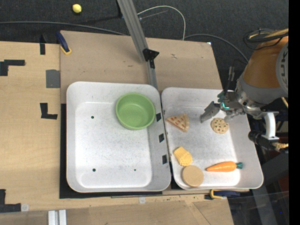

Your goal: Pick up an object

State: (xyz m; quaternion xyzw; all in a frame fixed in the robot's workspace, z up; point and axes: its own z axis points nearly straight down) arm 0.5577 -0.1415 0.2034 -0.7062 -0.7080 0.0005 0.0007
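The right bin (243, 142) holds several toy foods: a chocolate-chip cookie (219, 125), a toast-coloured wedge (178, 122), a yellow ridged piece (183, 156), a tan round disc (192, 176) and an orange carrot (222, 167). My gripper (220, 112) hangs over the bin's far right part, just above and behind the cookie. It is open, one dark finger (208, 112) reaching left of the cookie, with nothing between the fingers.
A green bowl (135, 110) sits at the far right of the left bin (93, 149). A grey pole (136, 27) slants down to the divide between the bins. Cables run behind the bench, and a yellow ball (77, 8) lies far back.
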